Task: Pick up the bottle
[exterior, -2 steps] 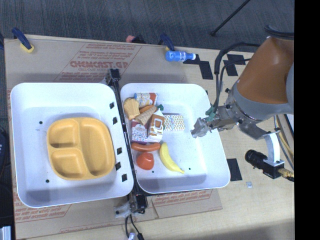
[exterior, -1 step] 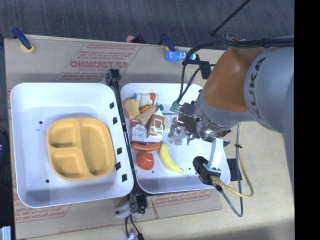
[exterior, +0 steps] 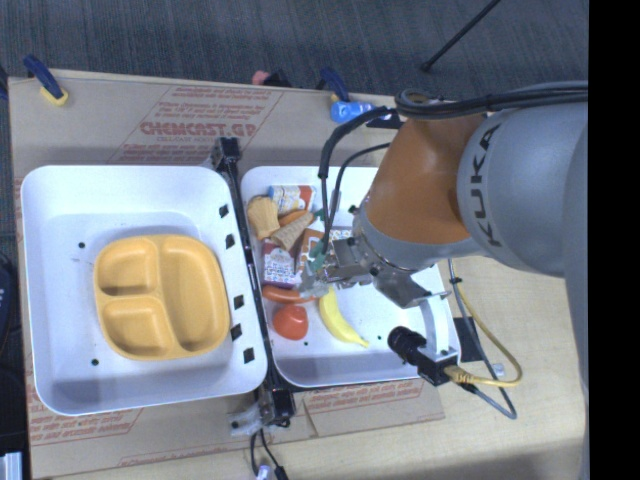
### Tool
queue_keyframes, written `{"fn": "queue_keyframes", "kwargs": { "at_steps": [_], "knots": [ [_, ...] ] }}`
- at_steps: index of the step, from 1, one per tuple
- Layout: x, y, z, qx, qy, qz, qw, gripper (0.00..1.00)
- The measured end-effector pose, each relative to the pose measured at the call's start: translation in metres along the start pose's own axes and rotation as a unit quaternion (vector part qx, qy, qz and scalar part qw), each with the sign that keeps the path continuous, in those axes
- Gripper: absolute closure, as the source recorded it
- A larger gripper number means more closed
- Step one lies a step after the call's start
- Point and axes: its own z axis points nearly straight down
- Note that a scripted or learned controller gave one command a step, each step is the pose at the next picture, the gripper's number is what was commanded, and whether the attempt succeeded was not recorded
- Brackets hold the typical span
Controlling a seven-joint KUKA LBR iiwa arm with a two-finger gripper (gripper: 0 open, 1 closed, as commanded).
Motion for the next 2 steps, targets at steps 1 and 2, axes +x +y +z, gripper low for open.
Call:
{"fn": "queue_keyframes", "kwargs": {
  "at_steps": [1, 2],
  "knots": [
    [0.033, 0.003, 0.046, 0.001, 0.000, -0.054, 0.9985, 1.00],
    [0.045, 0.006, 0.027, -0.002, -0.001, -0.304, 0.9528, 1.00]
  ]
}}
